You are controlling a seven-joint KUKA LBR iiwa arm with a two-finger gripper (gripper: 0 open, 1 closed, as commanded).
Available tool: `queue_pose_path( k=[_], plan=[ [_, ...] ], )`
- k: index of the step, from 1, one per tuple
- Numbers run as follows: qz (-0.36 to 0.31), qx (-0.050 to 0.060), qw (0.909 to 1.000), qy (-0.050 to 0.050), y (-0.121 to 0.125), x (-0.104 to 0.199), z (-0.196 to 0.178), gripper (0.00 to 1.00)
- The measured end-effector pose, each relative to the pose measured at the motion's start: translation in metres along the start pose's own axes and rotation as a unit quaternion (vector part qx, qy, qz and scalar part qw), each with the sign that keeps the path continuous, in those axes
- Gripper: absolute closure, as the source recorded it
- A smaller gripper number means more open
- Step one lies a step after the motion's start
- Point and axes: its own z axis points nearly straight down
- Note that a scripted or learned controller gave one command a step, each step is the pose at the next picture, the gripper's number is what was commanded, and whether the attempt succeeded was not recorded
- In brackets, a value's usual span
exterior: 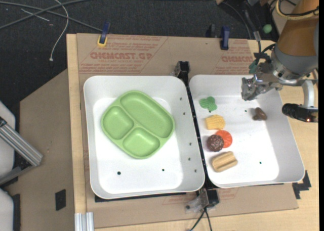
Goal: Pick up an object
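Observation:
The right bin [268, 162] holds several small toy foods: a green broccoli piece [208, 104], a yellow corn piece [215, 122], a red tomato [225, 137] touching a dark brown round piece [215, 143], a tan bread roll [224, 161], and a small brown lump [259, 114] apart on the right. My gripper [248, 92] hangs over the bin's upper right part, just up and left of the brown lump. Nothing shows between its fingers.
The left bin [101, 174] holds a green three-compartment plate [137, 124]. A black clamp [182, 68] sits between the bins at the back. Blue clips [105, 34] pin the cardboard at the far edge. Cables lie on the floor beyond.

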Motion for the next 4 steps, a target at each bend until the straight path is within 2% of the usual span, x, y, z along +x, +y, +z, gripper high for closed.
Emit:
queue_pose_path(
  k=[1,2,4],
  plan=[
    [-0.001,-0.007,1.0000,-0.001,0.003,0.000,-0.008,0.00],
    [-0.002,-0.006,1.0000,-0.001,0.005,0.009,0.046,0.00],
    [-0.001,-0.005,1.0000,0.000,-0.001,0.009,0.130,0.00]
  ],
)
